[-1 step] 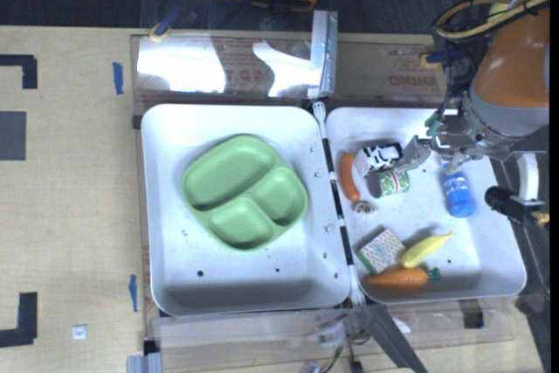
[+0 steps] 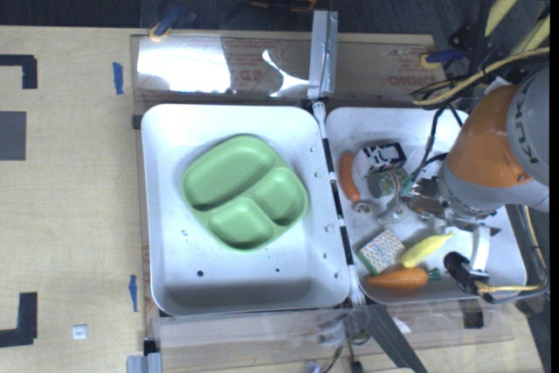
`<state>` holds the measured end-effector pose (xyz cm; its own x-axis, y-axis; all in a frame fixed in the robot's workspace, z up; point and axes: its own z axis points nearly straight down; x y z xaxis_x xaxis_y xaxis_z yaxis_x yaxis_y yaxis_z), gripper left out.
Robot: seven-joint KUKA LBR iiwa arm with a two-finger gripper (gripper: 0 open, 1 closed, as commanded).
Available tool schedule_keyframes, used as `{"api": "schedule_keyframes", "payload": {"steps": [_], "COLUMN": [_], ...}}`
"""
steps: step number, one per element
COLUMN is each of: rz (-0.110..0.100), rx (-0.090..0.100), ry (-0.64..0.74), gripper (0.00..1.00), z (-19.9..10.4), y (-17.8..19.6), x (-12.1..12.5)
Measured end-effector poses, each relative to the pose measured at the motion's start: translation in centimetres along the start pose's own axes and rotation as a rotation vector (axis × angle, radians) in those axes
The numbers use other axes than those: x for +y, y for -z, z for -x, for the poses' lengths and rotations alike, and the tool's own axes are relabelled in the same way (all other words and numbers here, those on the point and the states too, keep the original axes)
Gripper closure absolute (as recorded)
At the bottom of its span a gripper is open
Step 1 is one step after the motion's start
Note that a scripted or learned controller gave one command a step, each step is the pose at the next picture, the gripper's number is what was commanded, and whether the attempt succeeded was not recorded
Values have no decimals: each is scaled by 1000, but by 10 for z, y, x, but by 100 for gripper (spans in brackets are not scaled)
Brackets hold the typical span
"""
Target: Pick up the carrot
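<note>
Carrot [image 2: 397,278] lies on its side at the near edge of the right bin [image 2: 515,271], not gripped. A yellow banana-shaped item [image 2: 424,249] sits just behind it; a patterned small block [image 2: 382,250] is beside that. A second orange piece [image 2: 349,176] rests along the bin's left wall. Gripper [image 2: 384,192] hovers mid-bin, well clear of the carrot — finger state cannot be determined. Left bin [image 2: 166,188] holds a green divided tray [image 2: 244,190].
</note>
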<state>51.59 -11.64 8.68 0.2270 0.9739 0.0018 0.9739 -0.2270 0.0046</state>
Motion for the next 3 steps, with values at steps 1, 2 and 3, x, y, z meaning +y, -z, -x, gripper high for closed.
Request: {"api": "schedule_keyframes", "payload": {"steps": [1,2,3], "rz": [-5,13,-4], "rx": [-2,6,-2], "ry": [-63,23,58], "gripper": [0,0,0], "z": [-17,5,65], "y": [47,6,80], "x": [-13,-29,17]}}
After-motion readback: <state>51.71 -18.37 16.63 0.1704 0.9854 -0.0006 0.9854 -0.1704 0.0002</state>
